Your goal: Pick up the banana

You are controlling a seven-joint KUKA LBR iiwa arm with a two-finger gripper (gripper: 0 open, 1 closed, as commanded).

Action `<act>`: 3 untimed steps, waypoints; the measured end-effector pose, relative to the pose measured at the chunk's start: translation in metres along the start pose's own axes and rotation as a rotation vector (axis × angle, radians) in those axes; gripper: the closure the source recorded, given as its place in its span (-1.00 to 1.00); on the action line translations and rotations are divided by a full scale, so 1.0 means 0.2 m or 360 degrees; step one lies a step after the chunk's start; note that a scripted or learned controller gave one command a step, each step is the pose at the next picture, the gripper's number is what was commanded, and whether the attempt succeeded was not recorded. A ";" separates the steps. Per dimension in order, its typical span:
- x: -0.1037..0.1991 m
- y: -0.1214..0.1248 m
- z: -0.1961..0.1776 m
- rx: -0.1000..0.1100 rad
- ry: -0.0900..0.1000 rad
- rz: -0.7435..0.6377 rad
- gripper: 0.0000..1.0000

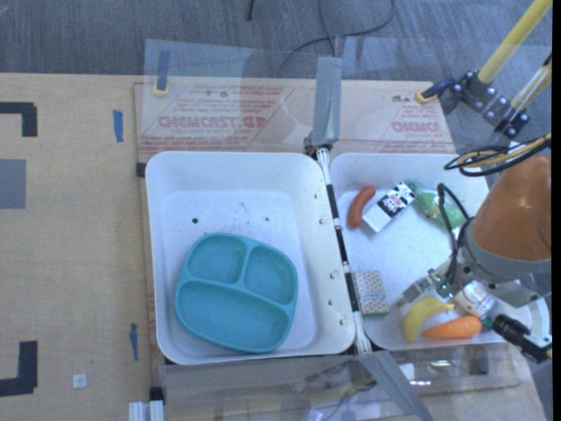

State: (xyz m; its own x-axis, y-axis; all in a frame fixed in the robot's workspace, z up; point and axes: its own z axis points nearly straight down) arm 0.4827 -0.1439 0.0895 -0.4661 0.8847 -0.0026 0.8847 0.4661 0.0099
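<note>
Wooden bench (70, 261), light tan top, bears two shallow white bins side by side. Left bin (166, 178) and right bin (351, 169) touch along shared middle edge. Clear plastic sheet (228, 112) (red print on it) lies flat behind bins. Blue tape strips (117, 125) and black corner marks (24, 117) stuck on bare wood at left.

The banana (419, 317) looks like smooth, glossy plastic. The teal tray (235, 292) is matt plastic, the bins (230, 187) speckled white plastic, the bench (70, 235) pale wood.
</note>
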 end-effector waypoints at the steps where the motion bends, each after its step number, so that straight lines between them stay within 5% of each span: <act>1: 0.00 0.00 0.00 0.0000 -0.0001 0.0000 -1.00; 2: -0.02 -0.01 0.00 -0.0001 -0.0004 0.0562 -1.00; 3: 0.01 0.01 0.00 -0.0003 -0.0012 0.0130 -1.00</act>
State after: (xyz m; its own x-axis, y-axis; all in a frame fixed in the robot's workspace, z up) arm 0.4841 -0.1404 0.0896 -0.3923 0.9198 -0.0091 0.9197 0.3923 0.0122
